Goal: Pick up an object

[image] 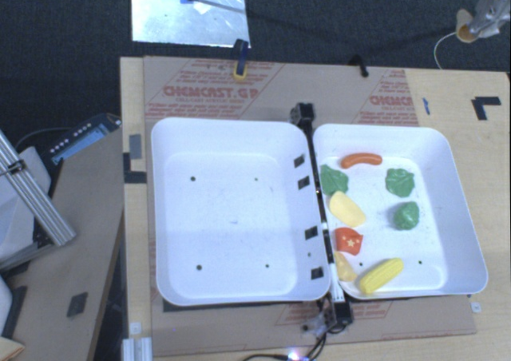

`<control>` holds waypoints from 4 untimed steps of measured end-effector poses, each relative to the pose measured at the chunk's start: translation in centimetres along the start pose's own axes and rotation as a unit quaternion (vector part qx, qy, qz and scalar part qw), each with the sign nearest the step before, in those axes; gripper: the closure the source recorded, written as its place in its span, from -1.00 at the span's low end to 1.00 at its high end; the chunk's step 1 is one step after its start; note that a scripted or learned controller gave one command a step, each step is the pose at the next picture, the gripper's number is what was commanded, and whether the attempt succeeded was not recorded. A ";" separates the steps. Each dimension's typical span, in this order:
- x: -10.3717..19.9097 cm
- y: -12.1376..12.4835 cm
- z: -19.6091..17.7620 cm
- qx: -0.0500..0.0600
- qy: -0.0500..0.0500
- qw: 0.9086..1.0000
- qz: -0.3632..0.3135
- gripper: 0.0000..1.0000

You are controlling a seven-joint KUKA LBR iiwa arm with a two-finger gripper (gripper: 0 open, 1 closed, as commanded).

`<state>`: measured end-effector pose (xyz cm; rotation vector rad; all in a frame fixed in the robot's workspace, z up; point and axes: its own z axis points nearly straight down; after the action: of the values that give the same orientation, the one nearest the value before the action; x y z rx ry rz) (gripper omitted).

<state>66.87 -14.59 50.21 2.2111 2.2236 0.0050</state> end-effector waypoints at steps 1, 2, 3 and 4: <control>0.9 0.0 -3.5 0.000 0.000 1.000 0.000 1.00; 1.9 0.0 -3.3 0.002 0.001 1.000 0.000 1.00; -5.4 -0.1 -3.3 0.002 -0.001 1.000 0.005 1.00; -4.0 0.0 -3.3 0.002 0.000 1.000 0.001 1.00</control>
<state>66.85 -18.59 53.54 2.2152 2.2239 0.0016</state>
